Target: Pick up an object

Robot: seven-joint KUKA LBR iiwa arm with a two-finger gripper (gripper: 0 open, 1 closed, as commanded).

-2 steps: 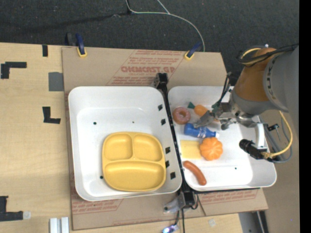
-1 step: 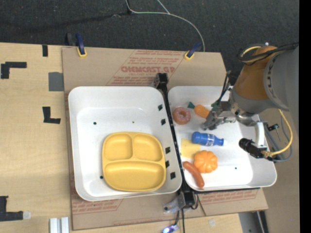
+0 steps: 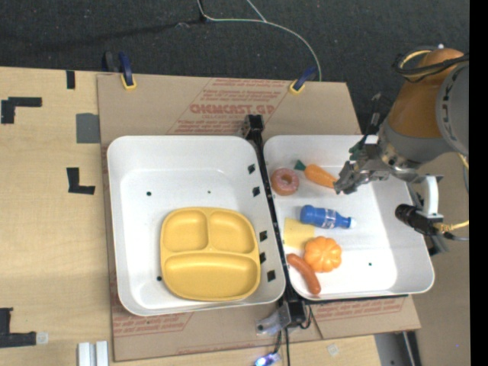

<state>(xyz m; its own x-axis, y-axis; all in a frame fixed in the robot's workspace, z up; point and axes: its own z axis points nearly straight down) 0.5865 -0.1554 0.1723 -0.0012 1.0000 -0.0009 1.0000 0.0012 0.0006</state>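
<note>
Hard to make out: the pincer (image 3: pixel 347 183) is small and dark; whether it is spread or pressed together I cannot tell, and nothing is seen pinched in it.
Cut off: the grey arm (image 3: pixel 427 117) leaves the frame at the right, and its orange band is partly cropped.
Partly covered: a yellow piece (image 3: pixel 293 233) lies half under the pumpkin (image 3: pixel 323 254) and the blue bottle (image 3: pixel 325 218).
Carrot (image 3: pixel 319 175): in the right bin (image 3: pixel 404 269), just left of the pincer, near the doughnut (image 3: pixel 286 181).
Sausage (image 3: pixel 303 273): at the right bin's front, touching the pumpkin.
Left bin (image 3: pixel 137 174): holds a yellow divided plate (image 3: pixel 210 254).
Desk (image 3: pixel 46 242): pale wood with black tape marks; a cardboard sheet (image 3: pixel 221 105) under the bins, clamped at the back.
Room: dark carpet (image 3: pixel 99 14) behind, with thin cables (image 3: pixel 282 30) running across it.
</note>
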